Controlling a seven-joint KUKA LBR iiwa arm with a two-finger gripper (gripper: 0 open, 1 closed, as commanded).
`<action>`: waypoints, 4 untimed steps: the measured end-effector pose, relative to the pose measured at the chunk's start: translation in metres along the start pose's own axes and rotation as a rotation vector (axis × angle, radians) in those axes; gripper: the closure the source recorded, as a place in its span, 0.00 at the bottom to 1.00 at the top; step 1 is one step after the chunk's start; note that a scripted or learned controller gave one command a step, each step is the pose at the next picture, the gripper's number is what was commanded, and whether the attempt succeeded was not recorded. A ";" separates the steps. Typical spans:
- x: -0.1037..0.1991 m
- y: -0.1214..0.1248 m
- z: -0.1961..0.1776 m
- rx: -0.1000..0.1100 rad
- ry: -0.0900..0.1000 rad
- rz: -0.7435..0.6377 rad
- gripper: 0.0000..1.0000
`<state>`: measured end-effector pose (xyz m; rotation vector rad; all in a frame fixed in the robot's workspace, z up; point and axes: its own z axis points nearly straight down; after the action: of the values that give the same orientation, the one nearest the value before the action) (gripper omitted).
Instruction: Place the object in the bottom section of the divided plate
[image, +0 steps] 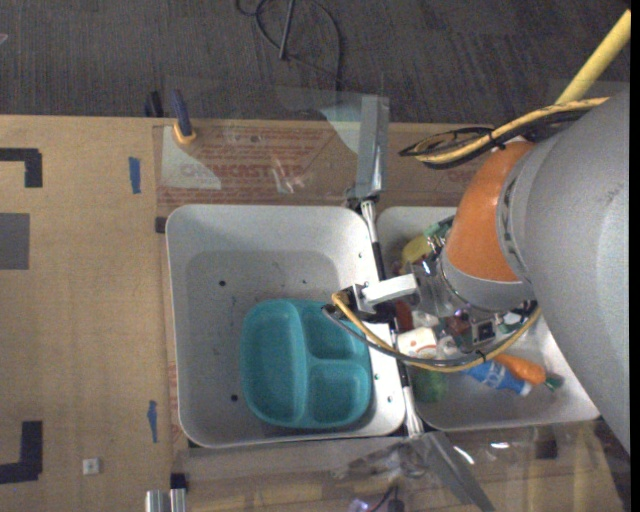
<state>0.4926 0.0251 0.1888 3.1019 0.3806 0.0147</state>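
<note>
The teal divided plate (305, 365) lies in the left bin (200, 250), near its right wall. The gripper (425, 335) hangs over the cluttered right bin (570, 400), just right of the plate; I cannot tell its state. Which object is meant is unclear. The blue bottle with an orange cap (510, 377) looks light, stiff and smooth; its middle seems best to grasp. No writing is readable.

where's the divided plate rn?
The teal divided plate lies in the left bin, at its lower right corner in the camera view, just left of the wall shared with the right bin.
</note>
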 end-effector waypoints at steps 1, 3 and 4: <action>0.005 -0.075 -0.033 0.019 -0.007 -0.203 1.00; 0.040 -0.137 -0.064 0.020 -0.006 -0.279 1.00; 0.054 -0.192 -0.052 0.019 -0.005 -0.419 1.00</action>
<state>0.4984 0.2250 0.2383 2.9705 1.0225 -0.0021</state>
